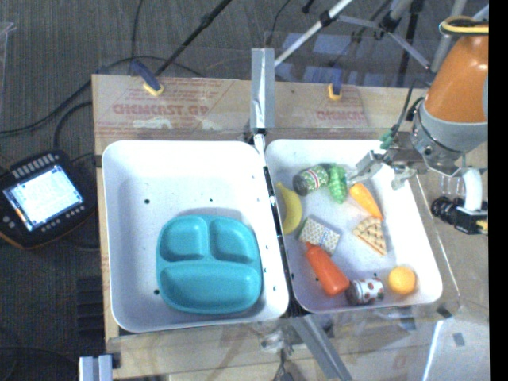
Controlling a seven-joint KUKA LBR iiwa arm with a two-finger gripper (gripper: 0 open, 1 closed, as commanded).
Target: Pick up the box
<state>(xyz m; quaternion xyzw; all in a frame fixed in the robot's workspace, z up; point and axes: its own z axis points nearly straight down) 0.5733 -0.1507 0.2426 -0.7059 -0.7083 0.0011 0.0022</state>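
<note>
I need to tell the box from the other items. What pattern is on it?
A pale checkered pattern, seen in the camera view on the small flat box.

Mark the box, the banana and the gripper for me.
box [319, 234], camera view, middle of its patterned top face
banana [290, 206], camera view, middle of its curved body
gripper [384, 167], camera view, between the tips of its jaws

teal tray [209, 263] | white bins [127, 236] | yellow banana [290, 208] | checkered box [319, 234] | orange bottle [327, 270]
</note>
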